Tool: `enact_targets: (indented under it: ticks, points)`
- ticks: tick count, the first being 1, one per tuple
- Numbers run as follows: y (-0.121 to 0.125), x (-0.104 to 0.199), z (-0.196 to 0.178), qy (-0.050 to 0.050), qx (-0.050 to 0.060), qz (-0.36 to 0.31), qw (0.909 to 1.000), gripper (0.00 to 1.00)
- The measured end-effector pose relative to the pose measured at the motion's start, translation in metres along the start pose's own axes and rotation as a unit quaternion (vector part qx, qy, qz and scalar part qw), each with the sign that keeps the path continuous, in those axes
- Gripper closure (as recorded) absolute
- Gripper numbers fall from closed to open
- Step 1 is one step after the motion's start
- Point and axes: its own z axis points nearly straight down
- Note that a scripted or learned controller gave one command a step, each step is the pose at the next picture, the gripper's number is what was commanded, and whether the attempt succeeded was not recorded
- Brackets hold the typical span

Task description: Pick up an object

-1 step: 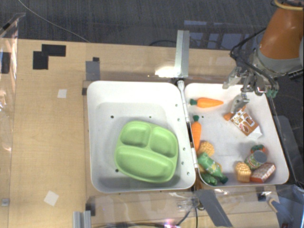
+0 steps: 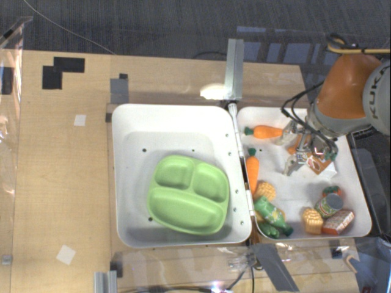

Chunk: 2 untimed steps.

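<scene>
One gripper (image 2: 299, 157) hangs over the right bin (image 2: 357, 182); its jaw state is too unclear to tell.

Bare floor mid right bin (image 2: 360, 182); toys (image 2: 273, 215) along left wall, near edge

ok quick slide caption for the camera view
KUKA arm's gripper over right bin of toy food; green divided plate in left bin.

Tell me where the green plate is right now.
The green plate lies in the left bin, toward its lower right part, close to the wall shared with the right bin that holds the carrots and other toy food.
</scene>
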Motion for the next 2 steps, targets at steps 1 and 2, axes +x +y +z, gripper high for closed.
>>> enact_targets:
  ticks: [1, 2]
  points:
    - [-0.027, 0.042, 0.004, -0.007, 0.002, 0.002, 1.0, 0.0]
    - [-0.007, 0.065, 0.003, -0.008, 0.003, -0.165, 0.9863, 0.0]
